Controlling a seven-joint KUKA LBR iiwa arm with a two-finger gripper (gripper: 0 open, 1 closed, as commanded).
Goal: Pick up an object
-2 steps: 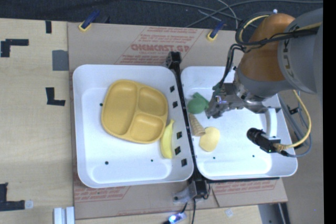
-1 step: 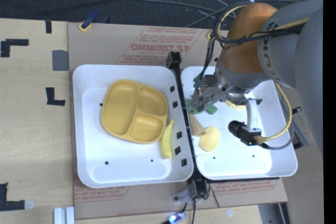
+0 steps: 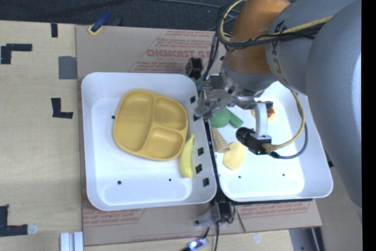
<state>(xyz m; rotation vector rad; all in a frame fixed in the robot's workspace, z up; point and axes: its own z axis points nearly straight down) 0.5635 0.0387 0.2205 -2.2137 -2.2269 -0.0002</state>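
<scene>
- Left bin (image 3: 97,144): you had a yellow divided plate (image 3: 151,124) lying flat in it, three compartments, nothing in them. A banana (image 3: 187,157) lay just beside the plate's right edge, against the bin's right wall.
- Right bin (image 3: 294,182): along its left side lay a green object (image 3: 222,120), a ribbed cone-like piece (image 3: 219,139) just below it, and a pale yellow piece (image 3: 234,156) lower again, the three close together. A small orange-and-white item (image 3: 269,111) sat further right, partly under the arm.
- Gripper (image 3: 212,104): it stood low over the wall between the bins, right above the green object. Whether it was released or clenched could not be told; the wrist hid that.
- Step in hand, as judged: your arm was at the descent or grasp stage over the green object, nothing yet seen lifted.
- Next move calls for a clean closure on that object, clear of the bin wall and the cone beside it, then a straight lift.
</scene>
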